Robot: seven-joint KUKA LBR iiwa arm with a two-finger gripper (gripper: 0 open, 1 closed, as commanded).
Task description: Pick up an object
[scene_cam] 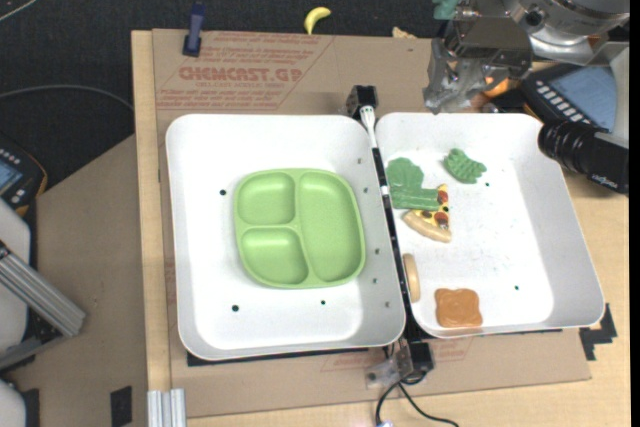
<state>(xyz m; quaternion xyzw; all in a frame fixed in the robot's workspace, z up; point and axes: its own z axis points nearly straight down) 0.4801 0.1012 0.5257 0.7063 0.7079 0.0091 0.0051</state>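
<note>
1. In the camera view, take the green divided plate [298, 227] as your landmark: it lies flat in the left white bin [190, 215], with three compartments showing

2. To the right of the plate, across the black seam where the two bins meet, you see the right white bin [545, 245] with the loose objects

3. Closest to the plate on that side is a dark green leafy toy [405, 183], and touching its lower edge is a toy pizza slice [432, 218]

4. Further right of the plate and slightly higher sits a smaller light green leafy piece [463, 165], apart from the other two

5. Right of the plate's lower corner, a brown toast-shaped piece [458, 307] rests near the front rim of the right bin, and a small tan disc-like piece [410, 277] stands at the seam just above it

6. The gripper [447, 95] hangs up and to the right of the plate, above the back rim of the right bin; nothing is visible between its fingers, but you cannot tell from here whether they are spread or closed

7. Behind the plate, on the cardboard, you see a blue clip [193, 30] and a small yellow banana [316, 17]
</note>
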